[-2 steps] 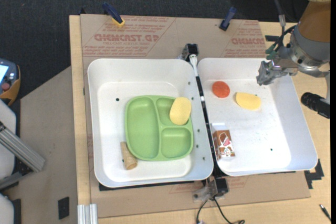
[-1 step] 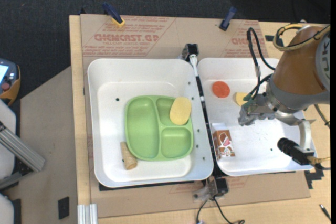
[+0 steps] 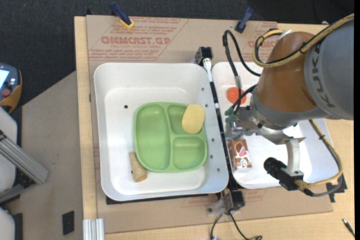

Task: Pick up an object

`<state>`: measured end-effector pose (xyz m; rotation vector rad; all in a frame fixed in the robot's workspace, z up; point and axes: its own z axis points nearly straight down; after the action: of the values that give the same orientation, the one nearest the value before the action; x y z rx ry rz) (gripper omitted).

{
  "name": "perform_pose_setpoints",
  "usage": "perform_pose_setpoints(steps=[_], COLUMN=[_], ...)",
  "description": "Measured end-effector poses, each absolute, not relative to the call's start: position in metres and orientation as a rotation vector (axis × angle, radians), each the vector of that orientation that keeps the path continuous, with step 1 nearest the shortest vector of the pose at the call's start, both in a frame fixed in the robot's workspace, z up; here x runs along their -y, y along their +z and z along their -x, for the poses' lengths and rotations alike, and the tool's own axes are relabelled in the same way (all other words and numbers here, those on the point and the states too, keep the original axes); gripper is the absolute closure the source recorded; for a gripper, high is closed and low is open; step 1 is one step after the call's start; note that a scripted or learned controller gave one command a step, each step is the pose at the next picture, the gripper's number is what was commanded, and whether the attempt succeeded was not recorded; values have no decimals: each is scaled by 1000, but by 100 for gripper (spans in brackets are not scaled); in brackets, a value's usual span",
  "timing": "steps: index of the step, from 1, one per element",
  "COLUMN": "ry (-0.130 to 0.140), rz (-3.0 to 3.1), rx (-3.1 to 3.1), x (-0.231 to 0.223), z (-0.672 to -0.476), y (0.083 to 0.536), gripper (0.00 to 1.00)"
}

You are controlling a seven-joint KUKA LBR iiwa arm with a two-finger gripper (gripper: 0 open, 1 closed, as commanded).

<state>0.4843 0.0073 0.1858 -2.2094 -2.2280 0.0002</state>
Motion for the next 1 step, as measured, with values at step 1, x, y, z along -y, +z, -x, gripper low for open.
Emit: perform_pose_setpoints(steps=[1], ry=[-5], rz=[2223], rx=[2225], x=[1], z=[-480], y=[232], gripper=[100])
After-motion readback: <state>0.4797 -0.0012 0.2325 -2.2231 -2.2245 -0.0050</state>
